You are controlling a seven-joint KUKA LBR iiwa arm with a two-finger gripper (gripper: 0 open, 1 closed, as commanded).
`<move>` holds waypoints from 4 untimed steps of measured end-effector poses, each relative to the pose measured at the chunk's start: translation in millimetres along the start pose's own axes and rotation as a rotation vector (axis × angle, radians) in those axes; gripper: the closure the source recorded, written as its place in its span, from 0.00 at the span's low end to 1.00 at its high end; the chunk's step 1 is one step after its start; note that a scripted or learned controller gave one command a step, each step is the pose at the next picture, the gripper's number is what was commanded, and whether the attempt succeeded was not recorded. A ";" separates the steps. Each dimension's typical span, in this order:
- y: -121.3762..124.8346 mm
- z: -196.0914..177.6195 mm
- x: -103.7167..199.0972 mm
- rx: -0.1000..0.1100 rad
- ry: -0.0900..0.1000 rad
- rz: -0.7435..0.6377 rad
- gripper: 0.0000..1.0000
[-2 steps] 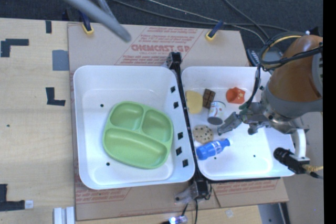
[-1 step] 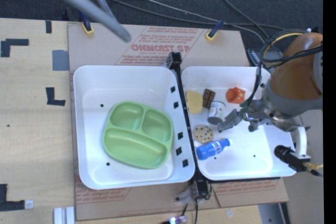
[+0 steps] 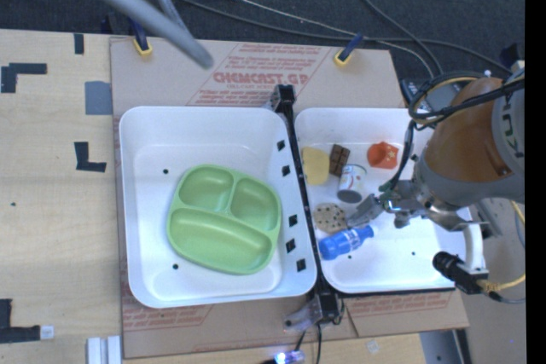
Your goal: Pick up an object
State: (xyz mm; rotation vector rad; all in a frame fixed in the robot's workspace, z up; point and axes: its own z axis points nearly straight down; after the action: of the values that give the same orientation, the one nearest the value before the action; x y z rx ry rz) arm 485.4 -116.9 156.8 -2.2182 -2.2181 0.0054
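Note:
The right bin holds several small objects. A blue bottle lies on its side near the bin's front left. Behind it sit a speckled round disc, a small grey and white can, a yellow block, a brown chocolate-like bar and an orange-red piece. My gripper hangs over the middle of this bin, just right of the can and above the blue bottle's right end. Nothing shows held in it.
A green divided plate lies in the left bin. A black divider runs between the bins. The arm's orange band and grey body cover the right bin's right side. Cables trail over the dark floor behind.

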 end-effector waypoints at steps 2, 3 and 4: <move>4.1 71.8 5.4 -0.005 -0.001 -0.001 0.00; 4.7 61.1 5.2 -0.008 -0.003 -0.001 1.00; 5.6 19.4 4.2 -0.008 -0.001 -0.001 1.00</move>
State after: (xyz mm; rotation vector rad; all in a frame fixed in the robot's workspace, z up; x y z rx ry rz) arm 491.0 -112.8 137.4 -2.2215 -2.2237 -0.0017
